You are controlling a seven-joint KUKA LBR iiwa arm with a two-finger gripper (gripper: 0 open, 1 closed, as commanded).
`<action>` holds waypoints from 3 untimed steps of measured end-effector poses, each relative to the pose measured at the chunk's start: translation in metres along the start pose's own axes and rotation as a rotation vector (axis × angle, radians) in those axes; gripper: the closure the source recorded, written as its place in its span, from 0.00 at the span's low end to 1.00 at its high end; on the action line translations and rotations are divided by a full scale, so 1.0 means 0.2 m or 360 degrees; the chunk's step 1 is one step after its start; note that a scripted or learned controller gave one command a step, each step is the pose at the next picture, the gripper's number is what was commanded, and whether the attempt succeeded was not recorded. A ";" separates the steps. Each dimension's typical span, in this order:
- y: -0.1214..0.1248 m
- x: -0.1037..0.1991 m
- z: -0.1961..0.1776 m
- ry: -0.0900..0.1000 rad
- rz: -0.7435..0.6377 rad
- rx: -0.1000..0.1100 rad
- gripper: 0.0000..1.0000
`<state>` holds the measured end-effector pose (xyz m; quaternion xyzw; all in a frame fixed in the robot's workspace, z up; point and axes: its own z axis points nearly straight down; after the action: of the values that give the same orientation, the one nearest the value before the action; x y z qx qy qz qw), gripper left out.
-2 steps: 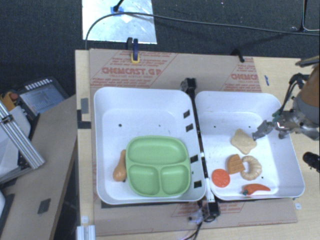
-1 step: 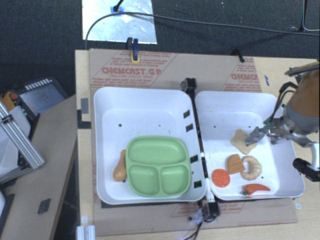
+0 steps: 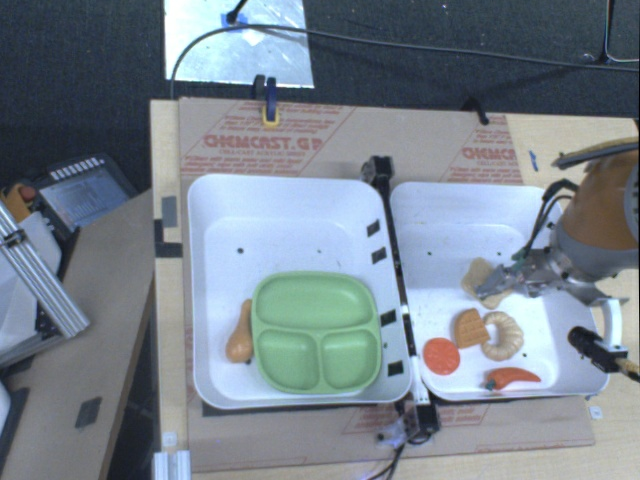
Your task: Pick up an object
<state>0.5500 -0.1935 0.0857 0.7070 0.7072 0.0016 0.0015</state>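
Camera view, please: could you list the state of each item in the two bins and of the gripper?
Green divided plate: flat in the left bin, compartments bare.
Tan squash-shaped toy: lying beside the plate's left edge.
Beige piece: right bin, at the gripper's tips.
Orange wedge: lying flat.
Tan ring: touching the wedge.
Red round piece: lying apart.
Red pepper: lying near the front wall.
Gripper: low over the right bin.

Yellow clamp (image 3: 269, 103) on cardboard (image 3: 300, 138); silver sheet (image 3: 240, 23) behind.

grey arm (image 3: 600, 223) reaching in from right, orange band above wrist, gripper (image 3: 497, 286) low
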 end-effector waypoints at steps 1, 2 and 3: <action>0.01 0.00 -0.07 -0.0002 -0.0003 -0.0013 1.00; 0.02 -0.04 -0.37 -0.0004 -0.0004 -0.0002 1.00; 0.02 -0.04 -0.59 -0.0004 -0.0005 -0.0003 1.00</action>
<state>0.5544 -0.2015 0.2041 0.7058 0.7084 0.0014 0.0031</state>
